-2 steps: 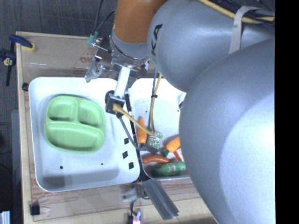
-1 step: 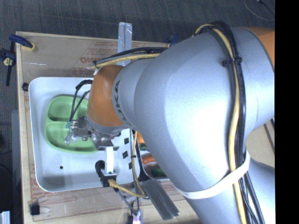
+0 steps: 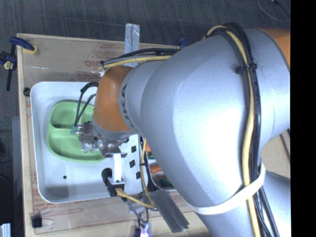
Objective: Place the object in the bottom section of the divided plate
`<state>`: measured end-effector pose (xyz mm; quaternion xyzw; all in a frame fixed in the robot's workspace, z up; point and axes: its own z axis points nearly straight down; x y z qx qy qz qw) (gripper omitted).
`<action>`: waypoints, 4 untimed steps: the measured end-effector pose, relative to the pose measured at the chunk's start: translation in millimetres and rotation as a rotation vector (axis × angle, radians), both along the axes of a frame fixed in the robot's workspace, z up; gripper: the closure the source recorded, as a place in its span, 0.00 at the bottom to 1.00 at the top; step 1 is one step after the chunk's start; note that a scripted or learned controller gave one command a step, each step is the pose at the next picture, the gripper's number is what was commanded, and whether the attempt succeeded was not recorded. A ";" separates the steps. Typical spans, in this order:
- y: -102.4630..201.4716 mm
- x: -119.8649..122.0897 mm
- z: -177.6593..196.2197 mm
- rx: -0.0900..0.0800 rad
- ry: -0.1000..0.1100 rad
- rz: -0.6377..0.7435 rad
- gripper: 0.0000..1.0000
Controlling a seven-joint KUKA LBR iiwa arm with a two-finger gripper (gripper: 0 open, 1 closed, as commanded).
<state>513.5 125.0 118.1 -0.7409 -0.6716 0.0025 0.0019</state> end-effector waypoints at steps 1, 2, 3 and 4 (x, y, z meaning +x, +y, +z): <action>2.9 -37.1 89.4 0.001 -0.005 0.003 1.00; -7.1 -36.0 -15.1 0.002 -0.008 -0.113 1.00; -123.3 -35.3 159.4 0.000 -0.010 -0.083 1.00; 0.6 -36.3 325.8 0.002 -0.012 0.044 1.00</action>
